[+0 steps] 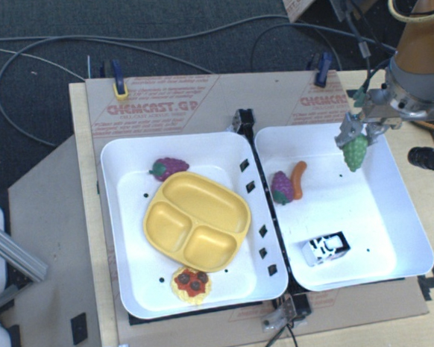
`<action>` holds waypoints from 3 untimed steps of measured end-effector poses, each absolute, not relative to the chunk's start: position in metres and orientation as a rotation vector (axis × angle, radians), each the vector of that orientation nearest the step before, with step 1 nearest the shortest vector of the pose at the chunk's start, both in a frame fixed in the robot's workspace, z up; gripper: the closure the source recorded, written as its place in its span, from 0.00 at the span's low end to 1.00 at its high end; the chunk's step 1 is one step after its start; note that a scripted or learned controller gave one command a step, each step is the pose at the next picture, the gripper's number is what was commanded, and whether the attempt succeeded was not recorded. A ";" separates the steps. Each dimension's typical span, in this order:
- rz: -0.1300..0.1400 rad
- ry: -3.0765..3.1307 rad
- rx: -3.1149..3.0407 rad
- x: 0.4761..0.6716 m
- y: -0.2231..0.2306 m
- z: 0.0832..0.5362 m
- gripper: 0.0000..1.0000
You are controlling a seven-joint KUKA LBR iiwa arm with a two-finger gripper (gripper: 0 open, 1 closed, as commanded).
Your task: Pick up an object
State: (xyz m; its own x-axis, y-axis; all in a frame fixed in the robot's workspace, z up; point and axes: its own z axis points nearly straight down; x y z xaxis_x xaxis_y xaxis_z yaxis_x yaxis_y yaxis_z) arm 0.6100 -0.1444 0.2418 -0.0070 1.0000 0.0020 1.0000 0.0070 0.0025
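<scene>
While the green grape bunch (356, 153) hangs from the gripper (357, 129) above the far corner of the right bin (407, 214), the sound course, as I judge it, is a slow, straight rise with no swing, since a knobbly bunch gives the fingers a poor seat and can twist loose. The fingers appear closed on its top, the clusters dangling beneath.

Nearest the camera in the left bin (121, 236) lies a small round pizza toy (191, 284), yellow with red spots, just touching the near edge of a yellow divided tray (197, 221), a smooth glossy plastic dish of three compartments set aslant. In the right bin a black-and-white box (327, 247) sits, hard-edged and printed. Farther on, a purple grape bunch (281, 187) rests against an orange carrot-like piece (297, 180), bumpy beside smooth. At the left bin's far side another purple bunch (169, 167) lies just beside the tray. Both bins are shallow, white and slick, on a cardboard-faced bench (166, 98).
</scene>
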 end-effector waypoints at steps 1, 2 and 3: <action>0.003 2.231 2.215 0.612 -0.083 0.249 1.00; 0.002 2.231 2.216 0.609 -0.027 0.254 1.00; -0.001 2.229 2.219 0.617 0.027 0.240 1.00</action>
